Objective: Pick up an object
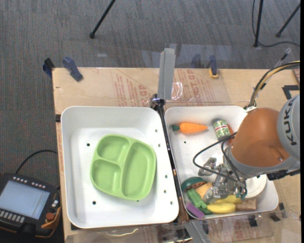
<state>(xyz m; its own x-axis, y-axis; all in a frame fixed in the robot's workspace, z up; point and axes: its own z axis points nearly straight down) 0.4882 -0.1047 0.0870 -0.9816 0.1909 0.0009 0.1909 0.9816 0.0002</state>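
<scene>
Gripper (pixel 227 187) is low in the right bin (pixel 192 148), over the clutter at that bin's near edge. How far it is open, and whether it has hold of anything, cannot be told: the metal parts blend with the items beneath.

Directly below the gripper, at the near wall, lies a yellow banana (pixel 221 207). Just beside it on the gripper's left in view are a purple piece (pixel 196 198), a green piece (pixel 192 183) and a pale yellow item (pixel 203 190), crowded together and touching. A brown block (pixel 246 204) sits on the other side of the banana, and a white round dish (pixel 257 185) lies partly under the arm.

Beyond the gripper, toward the far wall of the same bin, an orange carrot (pixel 193 128) lies on its side, with a small green-and-red can (pixel 222 128) near it, the two apart.

Well to the gripper's left, the left bin (pixel 78 123) holds a green divided plate (pixel 124 166) lying flat.

Both bins rest on the worktop (pixel 116 85); a grey upright post (pixel 166 75) stands at the far end of the seam between them.
</scene>
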